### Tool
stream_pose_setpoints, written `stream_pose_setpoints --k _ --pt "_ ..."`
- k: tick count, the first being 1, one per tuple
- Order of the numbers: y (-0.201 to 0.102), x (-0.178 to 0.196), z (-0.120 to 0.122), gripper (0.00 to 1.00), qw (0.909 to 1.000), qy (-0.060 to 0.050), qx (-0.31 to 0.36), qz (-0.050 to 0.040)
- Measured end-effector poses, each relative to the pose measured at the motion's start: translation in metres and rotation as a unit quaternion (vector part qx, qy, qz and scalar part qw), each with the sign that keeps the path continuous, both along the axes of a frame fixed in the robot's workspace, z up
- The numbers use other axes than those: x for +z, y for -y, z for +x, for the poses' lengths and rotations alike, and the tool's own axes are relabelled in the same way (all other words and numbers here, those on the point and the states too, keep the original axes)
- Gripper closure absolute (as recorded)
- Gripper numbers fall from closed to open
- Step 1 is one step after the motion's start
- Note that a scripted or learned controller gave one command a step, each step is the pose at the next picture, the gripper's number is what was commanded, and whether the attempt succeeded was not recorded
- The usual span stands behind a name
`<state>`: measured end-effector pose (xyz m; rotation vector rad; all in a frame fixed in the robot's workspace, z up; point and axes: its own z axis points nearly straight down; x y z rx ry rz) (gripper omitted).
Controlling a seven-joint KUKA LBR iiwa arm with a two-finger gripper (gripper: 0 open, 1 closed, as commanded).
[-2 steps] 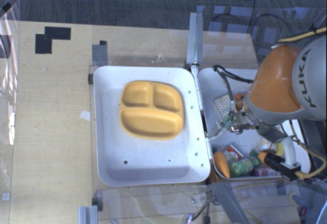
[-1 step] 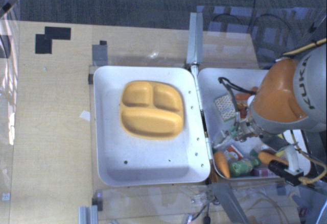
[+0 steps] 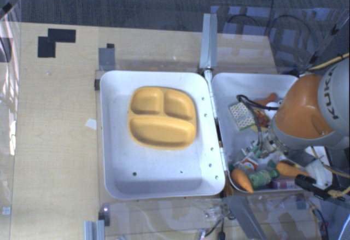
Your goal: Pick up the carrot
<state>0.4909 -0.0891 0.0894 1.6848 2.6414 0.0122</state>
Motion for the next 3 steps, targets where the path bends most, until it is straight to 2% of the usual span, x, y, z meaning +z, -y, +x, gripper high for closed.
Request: stream_pose_setpoints --k 1,2,3 --pt "0.036 0.000 0.001 0.00 0.9855 0.000 -0.170 0.0022" --pt "0.112 0.066 0.000 0.00 0.9987 -0.001 0.050 0.0002" --pt "0.098 0.000 0.000 0.00 0.9913 0.001 0.132 -0.0042"
